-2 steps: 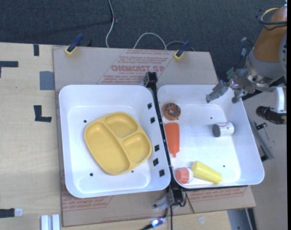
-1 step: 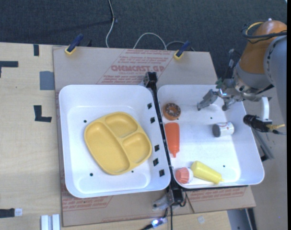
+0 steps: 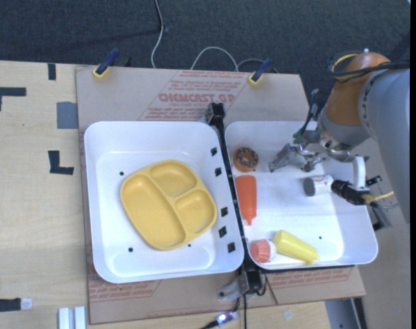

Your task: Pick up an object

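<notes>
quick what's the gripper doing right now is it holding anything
Gripper: open, holding nothing, poised over the right bin beside the donut.

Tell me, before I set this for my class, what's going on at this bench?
A grey robot arm reaches in from the right over the right bin, its gripper hovering above the bin floor with nothing visibly between its fingers. In that bin lie a small doughnut, an orange carrot, a yellow banana-like piece and a red-and-white item. The left bin holds a yellow divided plate. Nothing has been picked up yet.
</notes>
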`<state>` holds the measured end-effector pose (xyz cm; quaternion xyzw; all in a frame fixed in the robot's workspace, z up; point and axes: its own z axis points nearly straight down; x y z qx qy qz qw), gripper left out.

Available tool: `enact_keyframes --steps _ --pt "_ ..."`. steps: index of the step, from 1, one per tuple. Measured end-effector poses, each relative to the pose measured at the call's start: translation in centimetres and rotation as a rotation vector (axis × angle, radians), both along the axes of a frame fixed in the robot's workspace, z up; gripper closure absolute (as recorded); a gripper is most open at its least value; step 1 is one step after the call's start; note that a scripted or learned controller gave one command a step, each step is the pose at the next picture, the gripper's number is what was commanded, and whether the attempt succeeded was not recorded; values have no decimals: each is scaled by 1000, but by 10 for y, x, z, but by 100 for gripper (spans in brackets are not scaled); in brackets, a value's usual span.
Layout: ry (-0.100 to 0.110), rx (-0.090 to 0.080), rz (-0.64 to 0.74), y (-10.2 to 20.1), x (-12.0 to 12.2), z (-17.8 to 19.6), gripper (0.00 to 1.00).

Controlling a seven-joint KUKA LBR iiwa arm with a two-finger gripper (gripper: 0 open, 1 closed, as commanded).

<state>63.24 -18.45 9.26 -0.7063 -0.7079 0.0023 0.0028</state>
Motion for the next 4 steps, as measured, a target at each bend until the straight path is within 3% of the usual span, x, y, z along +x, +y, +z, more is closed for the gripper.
enact_keyframes --steps 1,2,4 --pt "-7 -3 0 0 0 -7 0" --pt "-10 -5 1 0 1 4 100" --pt "-9 -1 -1 10 -9 98 100"
